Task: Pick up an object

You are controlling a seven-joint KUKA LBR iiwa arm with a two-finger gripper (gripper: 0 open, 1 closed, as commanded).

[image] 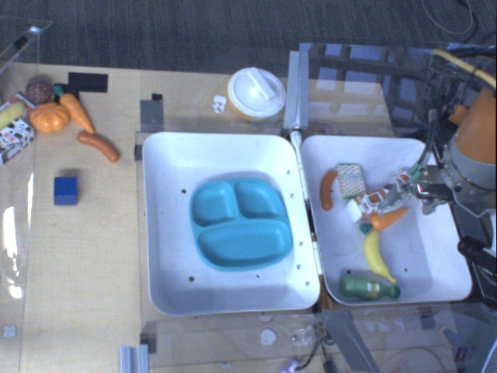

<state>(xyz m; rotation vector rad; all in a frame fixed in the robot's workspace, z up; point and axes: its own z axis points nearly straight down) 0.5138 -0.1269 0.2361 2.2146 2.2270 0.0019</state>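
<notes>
Carrot (386, 219) is seen in the right bin (435, 278), beside the banana (377, 256) and a small carton (373, 200). The pincer (413, 183) hangs just above; its state cannot be told. Approach seems in hand; a descent is judged next.

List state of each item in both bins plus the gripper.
blue tray: flat, upright, in left bin.
sausage: lying in right bin.
banana: lying.
green bottle: on its side.
carrot: lying.
gripper: low over right bin.
</notes>
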